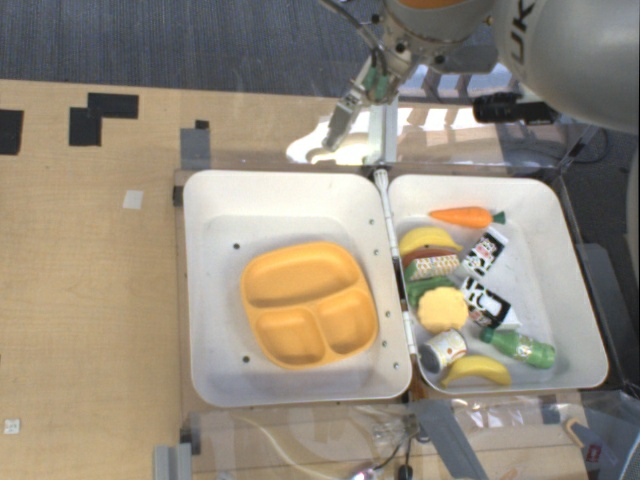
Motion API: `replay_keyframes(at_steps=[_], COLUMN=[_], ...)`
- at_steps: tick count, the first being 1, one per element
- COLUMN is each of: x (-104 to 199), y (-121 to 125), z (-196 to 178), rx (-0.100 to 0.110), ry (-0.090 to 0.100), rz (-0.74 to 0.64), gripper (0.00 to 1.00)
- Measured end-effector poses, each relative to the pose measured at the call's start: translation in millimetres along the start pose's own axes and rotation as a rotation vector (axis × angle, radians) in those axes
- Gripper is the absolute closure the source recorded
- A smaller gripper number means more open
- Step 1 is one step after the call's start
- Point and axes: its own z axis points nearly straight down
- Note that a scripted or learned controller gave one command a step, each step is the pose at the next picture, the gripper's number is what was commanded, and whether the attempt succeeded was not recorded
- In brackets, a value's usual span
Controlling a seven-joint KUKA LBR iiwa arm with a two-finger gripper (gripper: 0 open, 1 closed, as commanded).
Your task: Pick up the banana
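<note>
two bananas, one carrot, one bottle, right bin.

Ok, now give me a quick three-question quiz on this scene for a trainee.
1. True or false: a banana lies in the right bin.
2. What sits in the left bin? A) tray B) bottle C) can
3. Fill in: the claw hangs beyond the bins' ____ edge.

Key: 1 true; 2 A; 3 far.
</note>
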Motion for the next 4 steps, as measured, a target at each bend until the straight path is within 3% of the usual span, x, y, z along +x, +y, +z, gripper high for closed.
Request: replay_keyframes(at_steps=[1,2,3,4], x=[33,33,62,72], y=[34,36,63,79], z=[76,63,34,90], rx=[0.001,-0.005,-0.002,-0.001], ry=[0.002,-0.003,0.000,0.002], rz=[0.204,0.199,-0.168,-0.472], gripper=[0.00,1.00,1.00,1.00])
